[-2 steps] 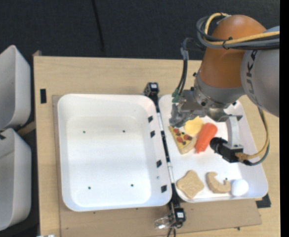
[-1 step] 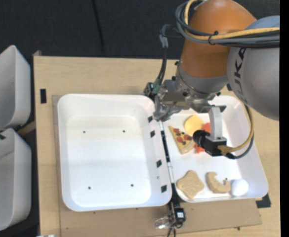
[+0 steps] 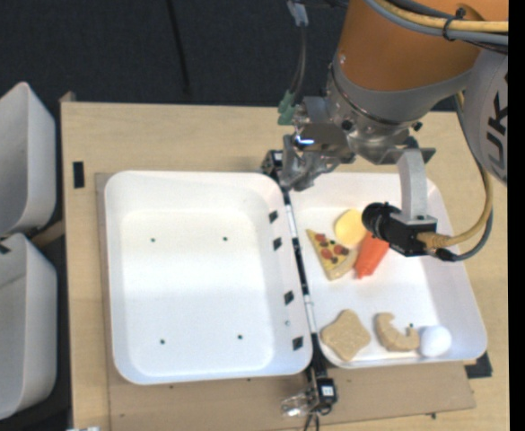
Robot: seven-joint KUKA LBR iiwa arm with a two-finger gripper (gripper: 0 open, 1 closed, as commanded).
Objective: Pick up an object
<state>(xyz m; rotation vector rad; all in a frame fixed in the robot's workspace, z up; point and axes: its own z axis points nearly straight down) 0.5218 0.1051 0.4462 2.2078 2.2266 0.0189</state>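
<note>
Wooden bench, right bin: carrot lies w/ long axis steeply upright, tip toward near-left. Gripper at bins' far junction; finger state can't tell.

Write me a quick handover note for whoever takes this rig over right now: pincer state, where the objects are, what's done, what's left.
Pincer: low over the far end of the divider between the bins, fingers unclear, nothing seen held.
Objects: all in the right bin: pizza slice, yellow piece, orange piece, bread slice, bitten cookie, white ball.
Done: no pick yet.
Left: grasp one object and lift it.
</note>
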